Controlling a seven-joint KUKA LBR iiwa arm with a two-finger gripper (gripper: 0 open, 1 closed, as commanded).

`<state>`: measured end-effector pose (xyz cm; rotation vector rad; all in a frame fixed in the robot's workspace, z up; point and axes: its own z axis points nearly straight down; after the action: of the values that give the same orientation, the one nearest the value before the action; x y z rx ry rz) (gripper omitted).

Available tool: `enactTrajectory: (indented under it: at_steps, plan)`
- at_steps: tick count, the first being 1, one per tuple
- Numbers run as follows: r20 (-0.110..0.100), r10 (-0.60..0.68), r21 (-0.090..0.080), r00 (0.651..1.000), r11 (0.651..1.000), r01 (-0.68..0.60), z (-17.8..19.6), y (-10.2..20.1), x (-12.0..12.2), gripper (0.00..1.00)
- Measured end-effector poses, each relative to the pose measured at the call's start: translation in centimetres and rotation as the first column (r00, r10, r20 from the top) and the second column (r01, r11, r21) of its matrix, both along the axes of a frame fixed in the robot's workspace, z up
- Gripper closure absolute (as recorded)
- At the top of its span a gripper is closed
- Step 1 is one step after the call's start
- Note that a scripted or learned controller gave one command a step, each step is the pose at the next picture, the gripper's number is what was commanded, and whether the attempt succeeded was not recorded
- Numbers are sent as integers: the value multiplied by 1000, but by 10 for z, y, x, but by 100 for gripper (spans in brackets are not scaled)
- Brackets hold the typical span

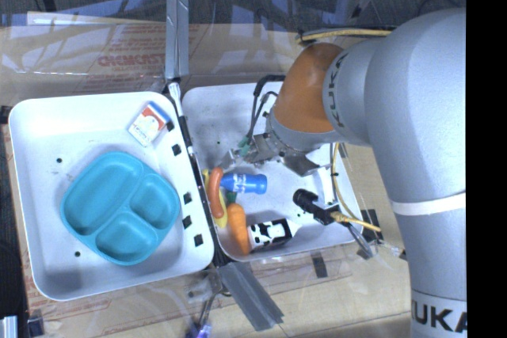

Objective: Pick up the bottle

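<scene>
Blue plastic bottle [244, 184] lies on its side in the right bin [207, 103], beside a carrot [236, 227]; it looks light, smooth, apt to roll. Tool [255, 150] hovers just above it, and I cannot tell its state; best hold is across the body.

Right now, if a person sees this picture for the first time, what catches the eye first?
First, the big grey arm with its orange band, reaching from the right over the right white bin. Next, the bright turquoise three-compartment plastic plate lying in the left white bin. Then the small blue bottle on its side in the right bin, beside orange toy food.
</scene>
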<state>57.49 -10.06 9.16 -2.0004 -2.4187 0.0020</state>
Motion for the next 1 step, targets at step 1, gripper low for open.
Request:
enactTrajectory:
  at_steps: [1]
  plan:
    - [0,322,1,947,947,-322,0,-21,-45,0]
